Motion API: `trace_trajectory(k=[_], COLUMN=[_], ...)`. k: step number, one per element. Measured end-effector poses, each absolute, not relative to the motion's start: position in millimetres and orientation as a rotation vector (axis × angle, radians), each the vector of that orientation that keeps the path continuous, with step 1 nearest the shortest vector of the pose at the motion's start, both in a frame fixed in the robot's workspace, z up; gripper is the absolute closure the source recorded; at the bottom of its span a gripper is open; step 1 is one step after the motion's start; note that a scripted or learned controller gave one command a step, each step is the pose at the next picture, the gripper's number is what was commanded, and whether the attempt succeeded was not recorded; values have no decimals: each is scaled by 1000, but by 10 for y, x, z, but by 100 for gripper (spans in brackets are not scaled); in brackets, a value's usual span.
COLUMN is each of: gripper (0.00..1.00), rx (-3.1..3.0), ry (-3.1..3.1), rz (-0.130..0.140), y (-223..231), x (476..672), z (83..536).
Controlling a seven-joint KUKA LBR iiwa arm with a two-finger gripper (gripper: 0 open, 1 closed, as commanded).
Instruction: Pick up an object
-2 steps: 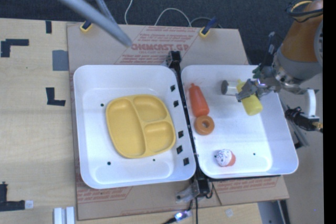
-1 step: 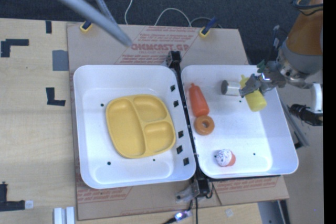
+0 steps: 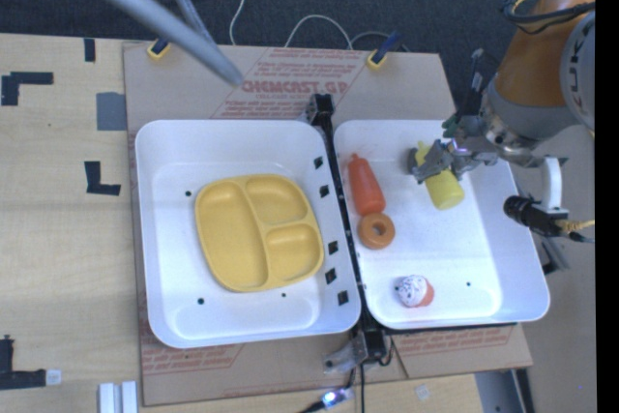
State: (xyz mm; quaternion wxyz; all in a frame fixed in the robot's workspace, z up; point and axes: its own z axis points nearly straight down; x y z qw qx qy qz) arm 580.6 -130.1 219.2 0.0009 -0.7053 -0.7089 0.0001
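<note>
Right now I count two white bins side by side on my bench, the left bin (image 3: 155, 208) and the right bin (image 3: 484, 247), meeting at a dark divider. One arm (image 3: 542, 53), grey with an orange band, reaches in from the right over the right bin's upper part. One yellow compartment tray (image 3: 259, 232) with three sections lies flat in the left bin. Four small things sit in the right bin: one orange bottle-shaped toy (image 3: 365, 186) close to the divider, one orange ring (image 3: 376, 230) just below it, one yellow block (image 3: 446, 190) nearer the bin's middle, and one small white-and-red ball (image 3: 413, 290) towards the front wall. My gripper (image 3: 437, 162) hangs right over the yellow block's upper end, perhaps touching it; whether its fingers are apart or closed I cannot tell from this slant.
</note>
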Motion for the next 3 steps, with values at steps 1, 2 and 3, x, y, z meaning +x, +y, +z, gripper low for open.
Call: trace_trajectory(k=[1,2,3], gripper=[100,100,100], rx=[-2212,-2212,-2211], ry=[-2228,-2226,-2228], rz=[-1,0,1], y=[-747,-292,305], x=[5735,5658,5633], z=[2297,2342,2297])
